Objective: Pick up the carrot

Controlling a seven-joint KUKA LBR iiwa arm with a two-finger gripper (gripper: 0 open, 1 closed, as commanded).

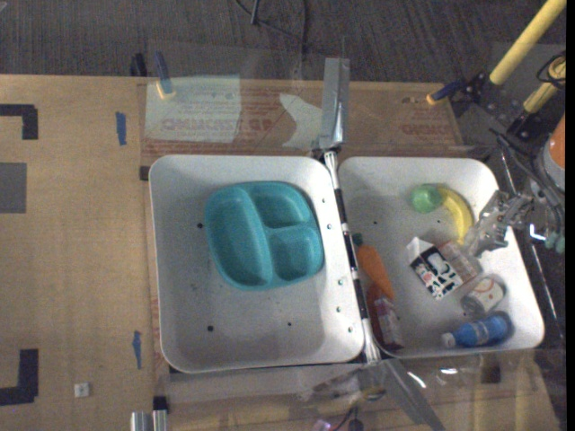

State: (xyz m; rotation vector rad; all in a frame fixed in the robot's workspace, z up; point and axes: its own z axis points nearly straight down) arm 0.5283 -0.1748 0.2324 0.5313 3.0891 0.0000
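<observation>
Approach step: gripper [492, 225] (open or clenched, cannot tell) hovers at right bin's [519, 281] far side; next move, cross to carrot [374, 271].

Arm [559, 151] cut off — gripper [492, 224] blurred.

Two white bins are seen side by side. A teal divided plate [265, 235] is held in the left bin [180, 330]. In the right bin [395, 173], the carrot [374, 271] lies along the left wall; the gripper [490, 227] is positioned near the banana [456, 212], well apart from it.
</observation>
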